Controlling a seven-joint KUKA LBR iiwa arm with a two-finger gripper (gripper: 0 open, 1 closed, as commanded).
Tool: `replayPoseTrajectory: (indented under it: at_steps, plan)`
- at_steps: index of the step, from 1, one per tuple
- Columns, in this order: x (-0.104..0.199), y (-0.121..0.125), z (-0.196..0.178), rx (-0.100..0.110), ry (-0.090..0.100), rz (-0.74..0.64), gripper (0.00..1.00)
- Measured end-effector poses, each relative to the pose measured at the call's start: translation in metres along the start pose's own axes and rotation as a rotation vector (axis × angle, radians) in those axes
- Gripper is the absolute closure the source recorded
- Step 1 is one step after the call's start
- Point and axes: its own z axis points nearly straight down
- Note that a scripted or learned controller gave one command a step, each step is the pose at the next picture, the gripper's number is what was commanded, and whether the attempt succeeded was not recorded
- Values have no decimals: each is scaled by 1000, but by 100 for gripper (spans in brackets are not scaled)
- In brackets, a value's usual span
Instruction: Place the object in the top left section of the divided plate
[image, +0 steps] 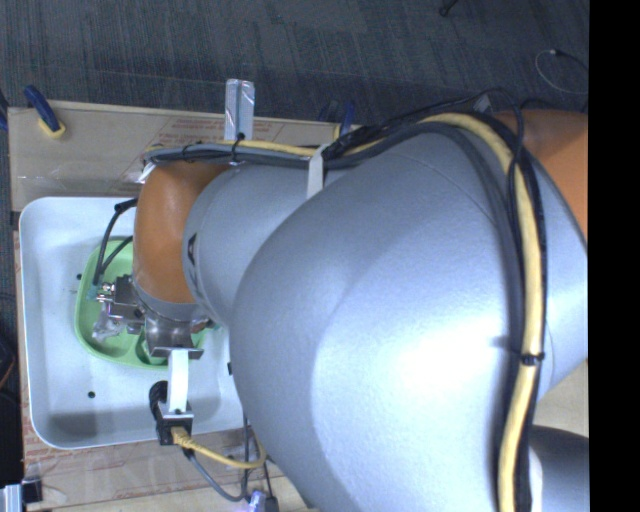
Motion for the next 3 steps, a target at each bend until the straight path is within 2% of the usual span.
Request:
replayPoseTrajectory:
  at_steps: [1,2,3]
  plan:
    - [23,22,34,0,0,-64,0]
    - [16,-17,-53,0,0,-23,0]
    - [28,55,66,-2,3,-204,0]
